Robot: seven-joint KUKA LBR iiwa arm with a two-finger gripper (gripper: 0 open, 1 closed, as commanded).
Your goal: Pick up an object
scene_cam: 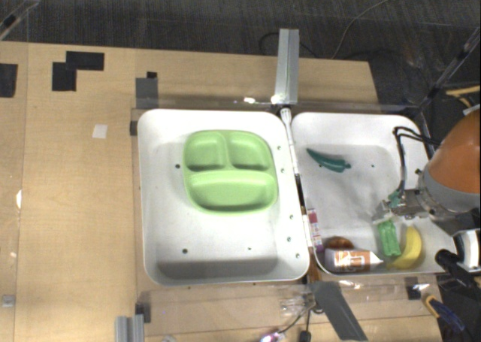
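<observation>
Hovering jaws point(392, 207), grip unclear | curved yellow banana point(410, 249) | flat green block point(388, 240)

Two white bins point(150, 205) are seen. A light green plate point(228, 170), a teal thing point(328, 160), a yellow banana point(410, 247) and an orange-labelled bottle point(352, 259) are seen.

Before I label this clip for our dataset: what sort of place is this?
Probably a robotics lab's pick-up test bench. Two white bins sit on a wooden bench, the arm's gripper reaches among toy-like items such as a banana, and cables trail across the carpet.
</observation>
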